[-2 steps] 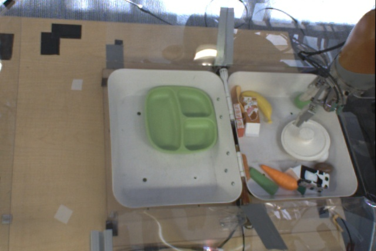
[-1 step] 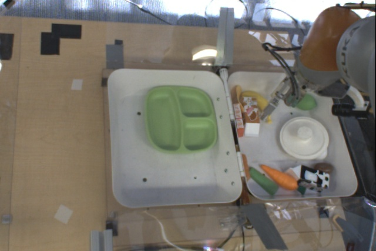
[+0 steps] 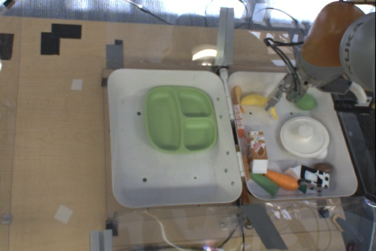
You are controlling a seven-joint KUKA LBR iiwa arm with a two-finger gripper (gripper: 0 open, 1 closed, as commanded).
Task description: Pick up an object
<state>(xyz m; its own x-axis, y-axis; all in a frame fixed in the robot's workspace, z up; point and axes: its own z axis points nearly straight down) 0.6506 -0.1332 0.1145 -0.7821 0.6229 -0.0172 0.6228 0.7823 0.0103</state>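
Arm (image 3: 329, 44) reaches into right bin (image 3: 346, 176). Gripper (image 3: 281, 97) low beside banana (image 3: 254, 100); jaws' state: cannot tell. Nothing visibly held. Banana, lime (image 3: 305, 102), bowl (image 3: 304, 136), carrot (image 3: 282, 180), carton (image 3: 257, 151) lie in right bin. Green plate (image 3: 180, 118) in left bin. Grasp and lift judged not yet done.

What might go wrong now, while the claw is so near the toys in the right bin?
1. The claw hangs between the yellow banana and the green toy; it may push one aside and miss.
2. The white lidded bowl sits just below; the arm could bump it.
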